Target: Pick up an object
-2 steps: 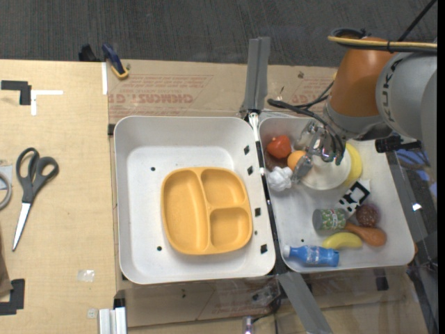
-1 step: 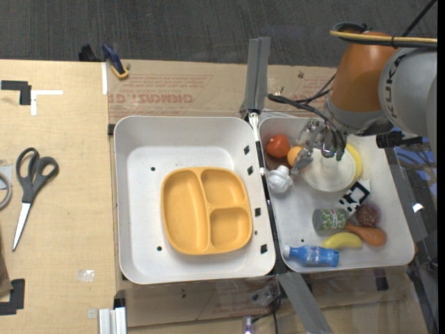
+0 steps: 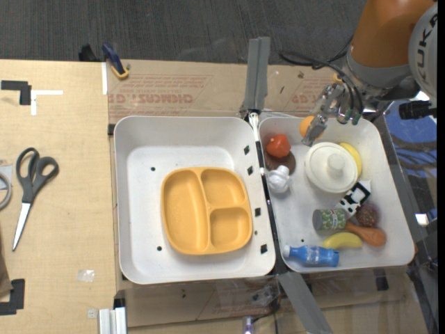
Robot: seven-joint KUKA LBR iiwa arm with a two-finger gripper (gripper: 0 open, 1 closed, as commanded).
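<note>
In the left bin [image 3: 132,207] a yellow divided plate [image 3: 206,209] with three compartments lies flat, a little right of the middle. The right bin [image 3: 396,193] is crowded. Near its far left corner sits a red tomato-like ball [image 3: 278,145], with a brown round thing [image 3: 285,163] just below it and a small white figure [image 3: 279,180] below that, close against the wall between the bins. A white lidded pot [image 3: 331,165] stands in the middle, and a yellow piece [image 3: 354,157] shows from behind its right side. An orange ball [image 3: 307,125] lies at the far wall, partly hidden by the gripper [image 3: 325,118]. Nearer the front are a black-and-white checked block [image 3: 355,196], a green-labelled can [image 3: 330,219] on its side, a dark purple fruit [image 3: 367,215], an orange-brown carrot-like piece [image 3: 368,234], a yellow banana [image 3: 343,241] and a blue bottle [image 3: 313,256] lying along the front wall.

On the bench [image 3: 55,256] to the left lie scissors [image 3: 29,179], and a blue clip [image 3: 115,60] sits at the edge of the cardboard sheet [image 3: 181,92] behind the bins.

The arm [image 3: 389,26] comes in from the upper right, its orange band above the wrist, and the gripper hangs over the far edge of the right bin, just above the orange ball and beside the white pot. Whether it is spread or closed cannot be made out, and nothing shows in its grasp.
</note>
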